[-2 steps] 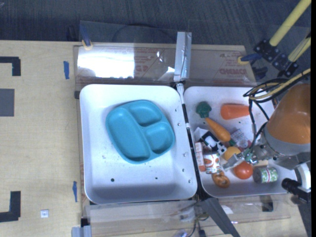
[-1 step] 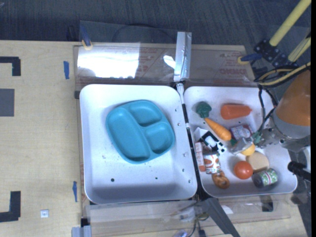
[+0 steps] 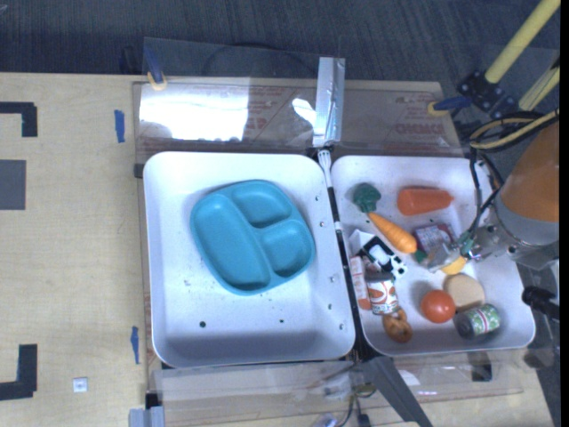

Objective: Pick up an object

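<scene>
Inside the left bin [image 3: 169,318] lies a blue divided plate [image 3: 253,235]; toy foods [image 3: 425,200] crowd the right bin [image 3: 520,323].

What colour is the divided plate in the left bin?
Light blue: the divided plate shows plainly in the camera view, lying in the white left bin.

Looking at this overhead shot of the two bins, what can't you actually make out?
- Gripper: too small and cluttered in the camera view to tell whether it grips anything.
- Arm: cut off by the right edge.
- Can: label too small to read.
- Silvery packet: partly covered by the gripper, identity unclear.
</scene>
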Controlling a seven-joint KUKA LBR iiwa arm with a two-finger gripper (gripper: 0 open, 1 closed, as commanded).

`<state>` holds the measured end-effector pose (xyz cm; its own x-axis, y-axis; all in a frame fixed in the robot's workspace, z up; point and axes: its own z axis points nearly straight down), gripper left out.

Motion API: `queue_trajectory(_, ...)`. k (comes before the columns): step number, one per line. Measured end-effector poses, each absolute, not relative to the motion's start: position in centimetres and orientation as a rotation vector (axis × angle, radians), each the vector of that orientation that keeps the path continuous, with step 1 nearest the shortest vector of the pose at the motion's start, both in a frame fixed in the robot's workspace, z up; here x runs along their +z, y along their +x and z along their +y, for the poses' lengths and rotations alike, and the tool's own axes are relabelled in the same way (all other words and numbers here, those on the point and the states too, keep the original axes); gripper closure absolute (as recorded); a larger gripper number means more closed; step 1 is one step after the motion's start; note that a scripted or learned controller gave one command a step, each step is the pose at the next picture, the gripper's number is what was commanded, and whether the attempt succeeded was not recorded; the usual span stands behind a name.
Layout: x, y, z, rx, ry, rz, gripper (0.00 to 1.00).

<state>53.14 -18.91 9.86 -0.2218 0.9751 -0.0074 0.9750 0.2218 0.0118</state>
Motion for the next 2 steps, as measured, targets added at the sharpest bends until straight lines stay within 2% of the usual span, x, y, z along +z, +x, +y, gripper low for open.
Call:
queue_trajectory(1,9.0,54.0,-15.6,0.007,2.166,2.260,1.00)
queue_trajectory(2,24.2,58.1,-8.0,0.012,2.260,2.174,1.00)
